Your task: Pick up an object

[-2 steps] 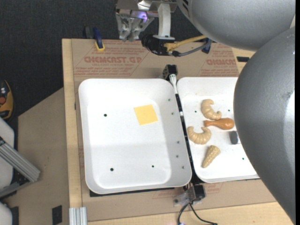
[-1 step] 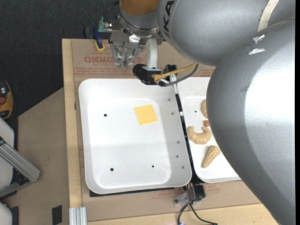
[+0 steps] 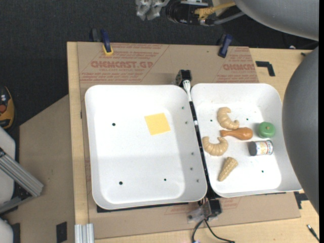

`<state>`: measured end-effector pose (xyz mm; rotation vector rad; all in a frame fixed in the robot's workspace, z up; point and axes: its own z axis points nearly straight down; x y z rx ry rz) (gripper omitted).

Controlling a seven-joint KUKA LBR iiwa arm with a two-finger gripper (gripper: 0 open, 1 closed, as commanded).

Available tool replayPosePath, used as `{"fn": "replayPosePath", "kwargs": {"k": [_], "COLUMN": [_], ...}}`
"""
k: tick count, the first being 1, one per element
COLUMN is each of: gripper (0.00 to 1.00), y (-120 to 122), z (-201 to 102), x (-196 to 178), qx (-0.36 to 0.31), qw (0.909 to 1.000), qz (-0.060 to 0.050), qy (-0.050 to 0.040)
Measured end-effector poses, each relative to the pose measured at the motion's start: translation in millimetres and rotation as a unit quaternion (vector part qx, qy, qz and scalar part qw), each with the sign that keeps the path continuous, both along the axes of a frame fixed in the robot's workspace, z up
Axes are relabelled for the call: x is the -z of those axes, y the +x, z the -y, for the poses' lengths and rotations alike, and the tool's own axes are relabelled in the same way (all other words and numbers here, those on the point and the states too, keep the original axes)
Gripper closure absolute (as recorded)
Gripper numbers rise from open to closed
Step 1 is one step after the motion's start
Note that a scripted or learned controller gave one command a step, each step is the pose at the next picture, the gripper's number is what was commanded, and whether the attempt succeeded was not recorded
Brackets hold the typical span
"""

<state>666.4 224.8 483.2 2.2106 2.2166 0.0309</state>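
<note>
A flat yellow square slice lies alone in the left bin. The right bin holds two tan croissants, a brown drumstick, a green round piece, a small can on its side and a cone. My gripper hangs at the top of the view, beyond the bench's far edge and far from both bins. Nothing is seen in it. The grey arm covers the right bin's right side.
The bins sit on a cardboard sheet held by blue clamps at the far edge. A black bracket joins the bins at the back. Cables trail from the front. A metal rail lies at left.
</note>
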Motion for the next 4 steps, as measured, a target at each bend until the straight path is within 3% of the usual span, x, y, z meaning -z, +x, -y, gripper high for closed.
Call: {"fn": "replayPosePath", "kwargs": {"k": [1,2,3,4], "gripper": [1.0,1.0,1.0,1.0], "y": [-31,-24,0,-8], "z": [1,0,0,1], "x": [130,200,-41,85], "qx": [0.002,0.002,0.0,0.002], "qw": [0.9998,0.9999,1.0,0.9998], "qz": [-0.018,-0.015,0.0,-0.017], "qy": [-0.0051,-0.0044,-0.0003,-0.005]}}
